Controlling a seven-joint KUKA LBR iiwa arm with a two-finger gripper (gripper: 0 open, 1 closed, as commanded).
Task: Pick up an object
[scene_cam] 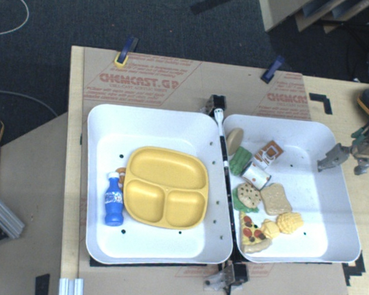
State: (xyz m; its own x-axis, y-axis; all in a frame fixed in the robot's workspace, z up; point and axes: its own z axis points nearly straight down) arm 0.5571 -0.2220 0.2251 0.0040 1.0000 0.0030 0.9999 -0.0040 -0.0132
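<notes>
The right bin (331, 245) holds a cluster of toy foods on its left side: a tan oval piece (235, 140), a green piece (240, 161), a white can (257, 175), a brown-and-white box (270, 151), a chocolate-chip cookie (248, 195), a bread slice (275, 199), a yellow ridged piece (289, 222) and a pizza slice (251, 234). My gripper (346, 163) hovers over the bin's upper right edge, well right of the cluster. Its two fingers are spread, so it is open, and nothing sits between them.
The left bin (102, 123) carries a yellow divided plate (166, 187) and a blue bottle (114, 200) lying beside the plate's left rim. A black divider clip (217, 105) sits where the bins meet. Cardboard (178, 78) lies under both bins.
</notes>
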